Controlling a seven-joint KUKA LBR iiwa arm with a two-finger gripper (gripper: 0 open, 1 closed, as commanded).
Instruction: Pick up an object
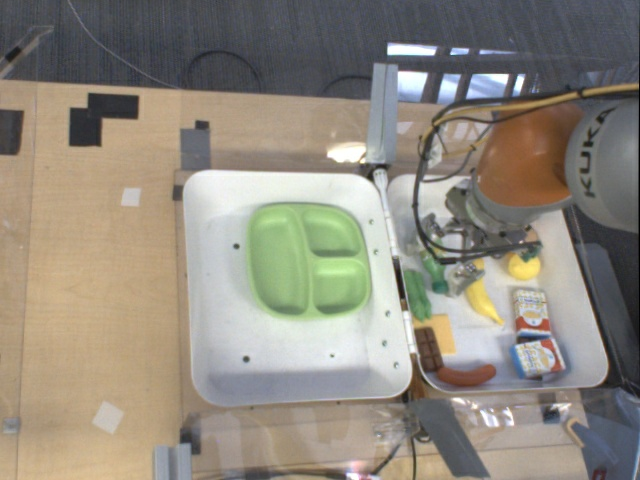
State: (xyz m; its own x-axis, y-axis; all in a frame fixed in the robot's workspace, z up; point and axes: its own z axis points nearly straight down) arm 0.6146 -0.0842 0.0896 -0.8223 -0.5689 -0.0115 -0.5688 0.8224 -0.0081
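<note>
Banana [484, 302] lies just below the tool [463, 271] — whose grip state cannot be told, half-hidden under the wrist.

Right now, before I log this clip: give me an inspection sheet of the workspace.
Surface: wooden bench bearing two white bins.
Job's things: right bin holds banana, yellow toy, sausage, chocolate bar, green pieces, two cartons.
Clutter: left bin holds green divided plate.
Grippers: gripper low over right bin; grasp unclear.
Cables: black loops by wrist.
Surroundings: dark carpet.
</note>
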